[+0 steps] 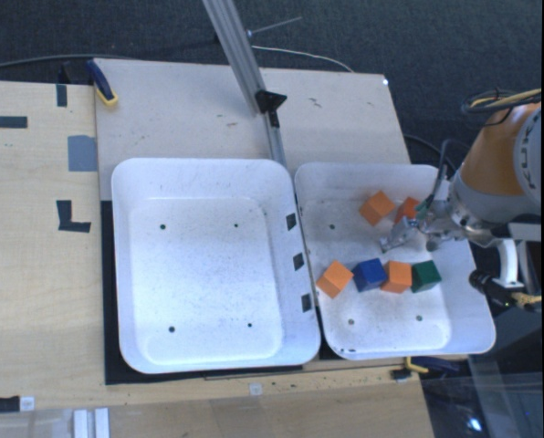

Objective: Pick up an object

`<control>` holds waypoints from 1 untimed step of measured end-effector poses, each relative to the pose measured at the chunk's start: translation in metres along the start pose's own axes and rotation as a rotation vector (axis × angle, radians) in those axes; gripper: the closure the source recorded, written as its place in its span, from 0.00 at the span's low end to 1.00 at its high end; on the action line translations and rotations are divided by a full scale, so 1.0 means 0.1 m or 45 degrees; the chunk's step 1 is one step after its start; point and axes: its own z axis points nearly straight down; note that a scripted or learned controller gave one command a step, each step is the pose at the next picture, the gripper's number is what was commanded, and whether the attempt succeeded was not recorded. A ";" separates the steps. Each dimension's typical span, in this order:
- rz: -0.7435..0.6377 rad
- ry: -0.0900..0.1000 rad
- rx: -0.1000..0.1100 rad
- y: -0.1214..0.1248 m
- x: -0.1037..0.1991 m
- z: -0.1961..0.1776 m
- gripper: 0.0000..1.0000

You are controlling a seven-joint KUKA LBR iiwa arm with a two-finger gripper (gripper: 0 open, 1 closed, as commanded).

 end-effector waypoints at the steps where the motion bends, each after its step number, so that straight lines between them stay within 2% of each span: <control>1: -0.010 0.003 -0.005 -0.11 0.38 -0.41 0.00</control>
